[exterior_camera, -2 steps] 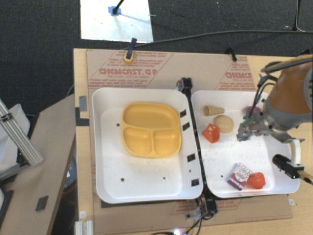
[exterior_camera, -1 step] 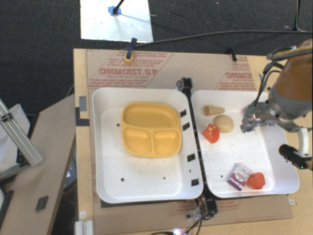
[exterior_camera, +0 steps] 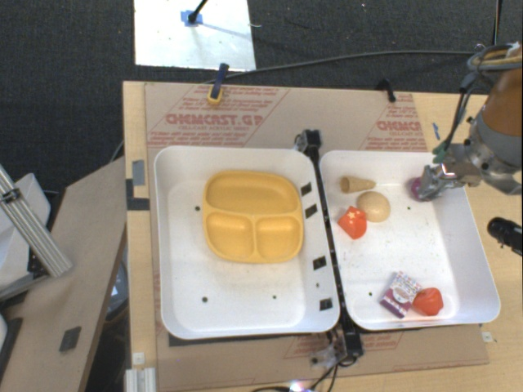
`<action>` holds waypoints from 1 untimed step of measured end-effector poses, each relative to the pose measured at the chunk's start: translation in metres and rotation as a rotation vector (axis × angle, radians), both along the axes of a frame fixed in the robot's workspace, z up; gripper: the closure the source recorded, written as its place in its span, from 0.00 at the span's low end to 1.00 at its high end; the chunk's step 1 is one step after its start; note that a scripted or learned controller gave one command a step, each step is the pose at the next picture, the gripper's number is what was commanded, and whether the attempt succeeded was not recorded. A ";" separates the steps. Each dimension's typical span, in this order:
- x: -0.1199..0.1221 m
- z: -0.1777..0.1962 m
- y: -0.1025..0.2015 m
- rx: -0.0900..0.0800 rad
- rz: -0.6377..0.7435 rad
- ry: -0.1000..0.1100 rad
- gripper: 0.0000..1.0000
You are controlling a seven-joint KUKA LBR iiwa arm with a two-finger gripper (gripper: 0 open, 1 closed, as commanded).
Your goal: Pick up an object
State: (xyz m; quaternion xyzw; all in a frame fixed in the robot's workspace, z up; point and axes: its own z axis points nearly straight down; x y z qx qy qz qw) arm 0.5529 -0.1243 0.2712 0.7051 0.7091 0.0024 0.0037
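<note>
The gripper [exterior_camera: 431, 180] sits low at the right bin's [exterior_camera: 478, 243] far right edge, against a purple thing [exterior_camera: 417, 189]; I cannot tell how wide it stands or whether it grips. Nearby lie a cone [exterior_camera: 356, 184], egg [exterior_camera: 374, 206] and red piece [exterior_camera: 353, 222]. The left bin [exterior_camera: 176, 243] carries 1 yellow tray [exterior_camera: 252, 216].

Bins [exterior_camera: 245, 321]: white plastic, smooth, slight sheen. Tray [exterior_camera: 252, 216]: yellow plastic, matt, smooth. Bench [exterior_camera: 270, 113]: clear sheet over wood-coloured board, printed red lettering, mildly reflective. Floor [exterior_camera: 65, 64]: dark, rough, carpet-like. Paper [exterior_camera: 194, 23]: white, matt. Egg [exterior_camera: 374, 206]: beige, smooth, matt. Packet [exterior_camera: 400, 292]: purple-white, glossy wrapper. Tomato [exterior_camera: 429, 301]: red, smooth, shiny.
</note>
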 end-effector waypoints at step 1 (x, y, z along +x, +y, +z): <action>0.018 0.002 0.049 0.003 0.004 0.004 1.00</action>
